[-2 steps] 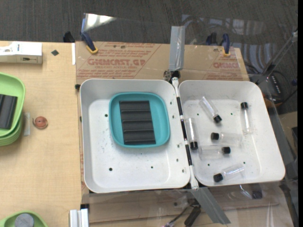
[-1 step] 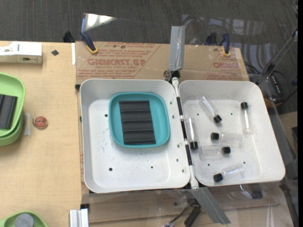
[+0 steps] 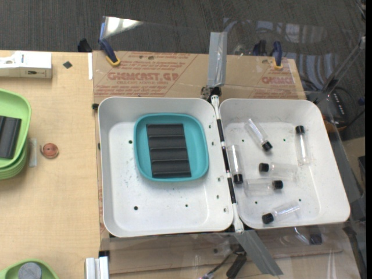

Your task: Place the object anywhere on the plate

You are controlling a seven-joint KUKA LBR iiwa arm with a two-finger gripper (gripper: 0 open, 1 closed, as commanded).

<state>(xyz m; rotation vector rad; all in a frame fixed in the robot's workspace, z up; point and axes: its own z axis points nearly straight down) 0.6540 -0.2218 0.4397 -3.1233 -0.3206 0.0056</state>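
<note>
A teal square plate (image 3: 141,150) lies in the left white bin (image 3: 119,205), toward its far middle, with a dark ridged insert (image 3: 169,150) on it. The right white bin (image 3: 328,199) holds several clear vials with black caps. One vial (image 3: 257,136) lies slanted near the back, another (image 3: 301,144) stands lengthwise at the right, and a third (image 3: 281,213) rests near the front edge. More vials lie along the bin's left wall (image 3: 235,165) and in its middle (image 3: 263,185).
A green tray (image 3: 13,135) sits at the far left of the wooden bench, with a small reddish disc (image 3: 50,150) beside it. A white box (image 3: 26,65) lies at the back left. Cardboard (image 3: 151,71) held by clamps stands behind the bins.
</note>
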